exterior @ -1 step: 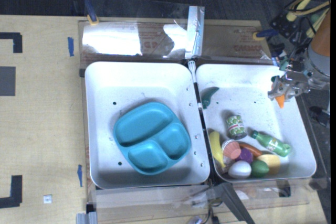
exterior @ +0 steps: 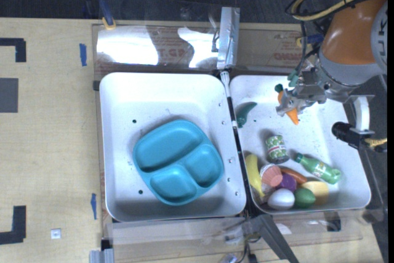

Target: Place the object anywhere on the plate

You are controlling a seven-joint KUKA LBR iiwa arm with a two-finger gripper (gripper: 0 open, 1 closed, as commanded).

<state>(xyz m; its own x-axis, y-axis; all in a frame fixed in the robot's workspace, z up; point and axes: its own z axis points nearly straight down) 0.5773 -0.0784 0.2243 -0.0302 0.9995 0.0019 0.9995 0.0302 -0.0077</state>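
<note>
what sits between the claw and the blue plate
In the camera view, a dark teal piece lies on the right bin's floor between the claw and the blue plate, then the rims where both bins meet.

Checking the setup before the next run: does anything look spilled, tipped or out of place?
Nothing looks spilled or damaged. The blue plate lies flat in the left bin. In the right bin, the green bottle lies on its side beside a heap of toy food.

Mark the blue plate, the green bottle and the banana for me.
blue plate (exterior: 165,148): camera view, floor of its large compartment.
green bottle (exterior: 319,168): camera view, middle of its body.
banana (exterior: 253,173): camera view, middle of its curve.
</note>
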